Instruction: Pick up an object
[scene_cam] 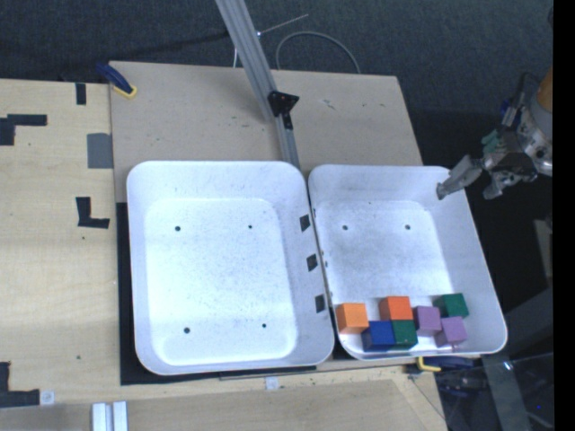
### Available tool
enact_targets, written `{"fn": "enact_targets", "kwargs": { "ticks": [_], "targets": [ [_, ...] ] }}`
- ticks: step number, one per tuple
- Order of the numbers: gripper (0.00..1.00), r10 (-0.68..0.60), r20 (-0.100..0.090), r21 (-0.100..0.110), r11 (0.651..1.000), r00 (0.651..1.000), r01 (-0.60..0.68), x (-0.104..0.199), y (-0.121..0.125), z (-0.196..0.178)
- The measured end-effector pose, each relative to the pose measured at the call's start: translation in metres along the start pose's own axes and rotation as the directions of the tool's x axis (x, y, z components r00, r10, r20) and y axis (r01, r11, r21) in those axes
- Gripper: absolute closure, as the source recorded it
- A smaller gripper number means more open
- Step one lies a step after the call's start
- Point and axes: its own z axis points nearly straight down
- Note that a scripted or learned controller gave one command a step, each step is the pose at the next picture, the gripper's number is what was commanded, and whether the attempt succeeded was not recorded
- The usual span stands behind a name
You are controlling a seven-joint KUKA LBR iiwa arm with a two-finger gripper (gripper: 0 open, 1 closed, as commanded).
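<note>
- Light wooden bench: spans frame centre.
- Left shallow white plastic bin: lower centre.
- Right shallow white plastic bin: adjoining, lower right.

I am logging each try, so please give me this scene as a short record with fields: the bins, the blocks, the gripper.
left bin: white, shallow, no blocks in it
right bin: white, shallow, holds all the blocks
blocks: seven, clustered along the right bin's near edge
colours: two orange, two purple, two green, one blue
gripper: above the right bin's far right corner, far from the blocks, holding nothing
task state: no block picked up yet
</note>
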Motion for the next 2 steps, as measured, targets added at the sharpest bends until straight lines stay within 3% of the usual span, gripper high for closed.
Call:
{"fn": "enact_targets", "kwargs": {
  "ticks": [1,2],
  "targets": [
    [0.0,0.0,-0.004,0.009,1.0,1.0,0.0,0.068,-0.038,0.194],
    [0.0,-0.002,0.0,-0.005,1.0,1.0,0.002,0.054,0.083,0.196]
  ]
}}
